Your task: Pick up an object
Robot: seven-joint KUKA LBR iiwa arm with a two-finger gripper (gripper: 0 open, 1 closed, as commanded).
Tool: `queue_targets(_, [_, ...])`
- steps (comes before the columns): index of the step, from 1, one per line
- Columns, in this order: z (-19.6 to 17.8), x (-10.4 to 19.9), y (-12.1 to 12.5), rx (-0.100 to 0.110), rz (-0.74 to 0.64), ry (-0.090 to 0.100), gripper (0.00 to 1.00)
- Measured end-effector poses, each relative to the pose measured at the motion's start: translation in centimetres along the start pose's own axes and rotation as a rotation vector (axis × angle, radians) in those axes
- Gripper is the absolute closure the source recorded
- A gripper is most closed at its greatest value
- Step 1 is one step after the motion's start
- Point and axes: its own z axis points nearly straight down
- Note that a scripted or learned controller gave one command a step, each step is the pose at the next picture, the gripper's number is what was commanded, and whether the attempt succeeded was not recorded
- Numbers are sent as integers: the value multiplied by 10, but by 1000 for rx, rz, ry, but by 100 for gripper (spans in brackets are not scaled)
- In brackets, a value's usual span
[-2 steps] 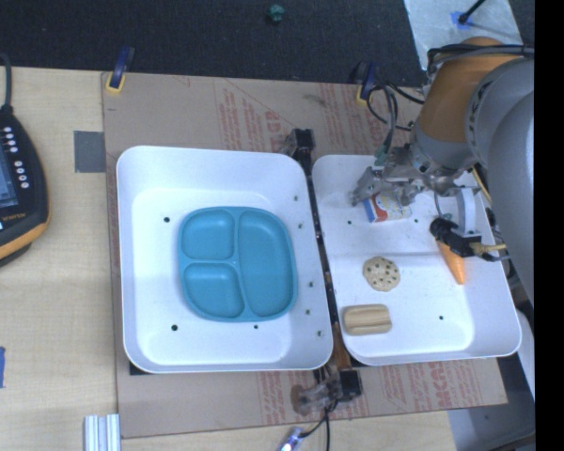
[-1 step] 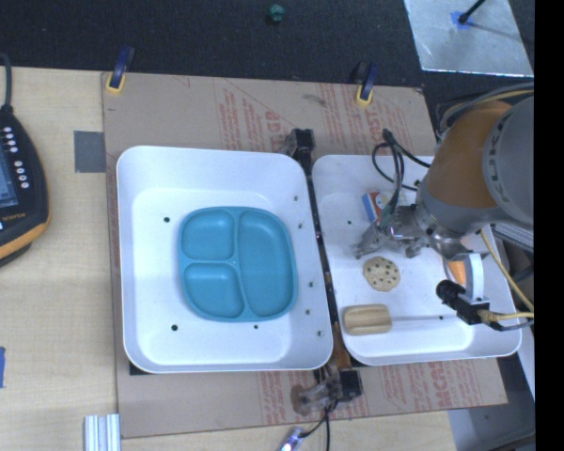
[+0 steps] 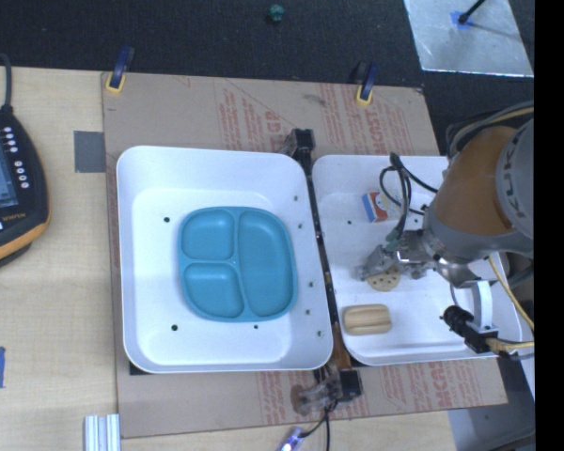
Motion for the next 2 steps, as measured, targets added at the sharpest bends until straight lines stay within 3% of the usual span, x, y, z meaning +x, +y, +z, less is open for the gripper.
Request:
queue_targets(1, [-1, -2, 47, -2, 2, 1, 0])
queue_targets(2, [-11, -3, 47, -1, 1, 1, 100])
